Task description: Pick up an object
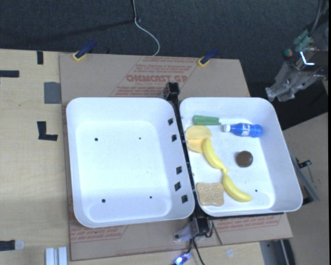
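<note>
The right bin (pixel 281 148) holds several objects: a green stick (pixel 205 120), a blue bottle (pixel 243 129) with a white cap, a pale yellow round piece (pixel 197 137), two bananas (pixel 212 154) (pixel 235 189), a brown round disc (pixel 244 159) and a slice of toast (pixel 210 194). My gripper (pixel 280 90) hangs at the far right, above and outside the bin's back right corner, well apart from all the objects. I see nothing held in it.
The left bin (pixel 77 164) sits beside the right one on a cardboard sheet (pixel 154 76). Clips (pixel 176 153) join the bins along the middle seam. A cable (pixel 146 32) runs down from the dark back wall.
</note>
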`<state>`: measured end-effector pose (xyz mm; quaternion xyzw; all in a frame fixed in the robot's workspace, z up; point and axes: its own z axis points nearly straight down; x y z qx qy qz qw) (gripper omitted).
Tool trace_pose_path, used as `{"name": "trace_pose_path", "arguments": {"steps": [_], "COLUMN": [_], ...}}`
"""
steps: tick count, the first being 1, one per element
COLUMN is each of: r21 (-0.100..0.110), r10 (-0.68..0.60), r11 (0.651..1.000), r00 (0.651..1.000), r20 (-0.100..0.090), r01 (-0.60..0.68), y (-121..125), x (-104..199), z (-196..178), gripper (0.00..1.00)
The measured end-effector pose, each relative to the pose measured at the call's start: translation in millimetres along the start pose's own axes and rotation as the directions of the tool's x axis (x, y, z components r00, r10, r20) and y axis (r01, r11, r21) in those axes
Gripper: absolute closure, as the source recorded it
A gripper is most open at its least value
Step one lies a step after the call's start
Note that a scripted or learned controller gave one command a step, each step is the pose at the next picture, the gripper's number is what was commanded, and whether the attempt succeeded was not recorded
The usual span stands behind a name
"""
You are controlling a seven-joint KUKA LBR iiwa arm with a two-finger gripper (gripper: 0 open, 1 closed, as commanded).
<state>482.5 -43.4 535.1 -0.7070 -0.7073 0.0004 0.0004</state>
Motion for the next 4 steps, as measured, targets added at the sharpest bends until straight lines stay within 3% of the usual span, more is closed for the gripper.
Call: {"name": "trace_pose_path", "arguments": {"steps": [1, 3, 4], "r21": [0.0, 0.001, 0.001], "r10": [0.0, -0.009, -0.004], "r11": [1.0, 1.0, 1.0], "r00": [1.0, 1.0, 1.0], "r20": [0.001, -0.001, 0.0], "r01": [0.0, 0.009, 0.004], "y": [1, 1, 2], "x": [0, 155, 151], "z": [0, 6, -5], "gripper": [0.0, 0.0, 1.0]}}
